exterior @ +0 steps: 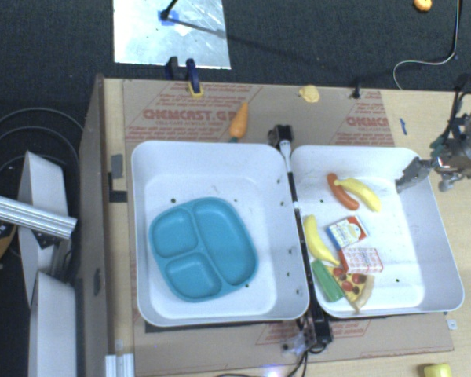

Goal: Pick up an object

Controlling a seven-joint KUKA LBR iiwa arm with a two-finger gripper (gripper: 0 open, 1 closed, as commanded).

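Over right bin's (443,250) far rim, gripper (412,175)

You've got two bins side by side: the left bin (141,171) holds a divided tray (202,247), and the right bin (432,242) has toy foods (341,246) clustered toward nine o'clock, end effector (424,171) at its two o'clock rim.

Stuff we can't really make out here

The gripper (424,171) is blurry at the right bin (436,234) rim, so we can't tell its fingers, and the arm (467,144) runs off the right edge. The small box (363,259) print is too tiny to read, and a yellow thing (437,370) gets clipped at the bottom edge.
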